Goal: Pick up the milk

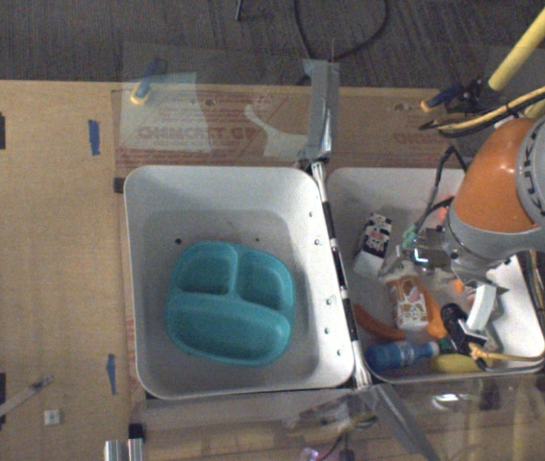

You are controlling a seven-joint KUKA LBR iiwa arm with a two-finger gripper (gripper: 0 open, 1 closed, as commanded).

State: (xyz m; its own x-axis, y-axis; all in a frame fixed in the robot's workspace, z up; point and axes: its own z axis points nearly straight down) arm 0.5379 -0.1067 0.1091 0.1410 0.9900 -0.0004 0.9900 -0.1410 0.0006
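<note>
- Camera view, looking down: two white bins side by side. The left bin (147, 200) has a teal tray (231, 302) in it, and the right bin (349, 185) has all the clutter.
- There's the milk (377, 233), a small carton with black-and-white cow patches. It sits in the right bin toward 10 o'clock, close to the wall between the bins.
- Its long axis runs roughly 12 to 6, tipped slightly. I can't tell whether it stands or lies flat.
- The arm (498, 176) comes in from 3 o'clock, its orange band over the bin's right half.
- The gripper (424, 250) hangs near the bin's middle. The milk lies at about 9 to 10 o'clock from it, just beside it, and I see no contact.
- I can't tell whether the gripper is open or closed, because the wrist hides the tip. I see nothing held.
- There's a crowd at 6 o'clock from the gripper: a juice box (408, 305), a carrot (376, 322) and a blue bottle (402, 355) along the bin's near edge.
- My read is that the pick hasn't happened yet. The next move needs a short shift toward 9 o'clock, with the jaws closing across the carton's narrow width.
- The risk is that the juice box, just below, gets grabbed instead.
</note>
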